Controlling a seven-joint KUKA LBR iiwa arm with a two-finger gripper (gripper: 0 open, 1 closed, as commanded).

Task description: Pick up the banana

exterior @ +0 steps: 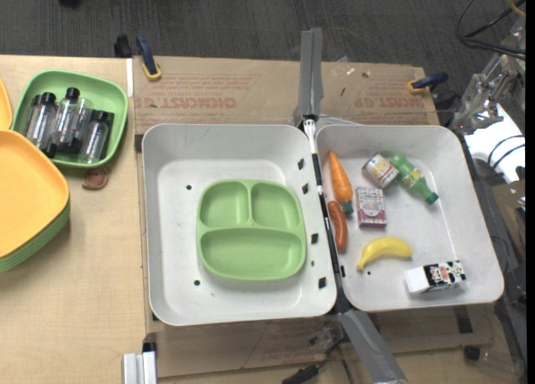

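Note:
The yellow banana [384, 252] lies in the right bin [478, 207], toward its front, curved with its ends pointing up. A white milk carton [435, 277] rests just to its front right. A pink card box [371, 207] sits just behind it.
Also in the right bin are a carrot [338, 176], a red sausage [338, 223], a small can [379, 171] and a green bottle [413, 176]. The left bin [167, 273] holds a green divided plate [251, 230]. Orange plates [29, 207] and a green tray of bottles [71, 119] sit at left.

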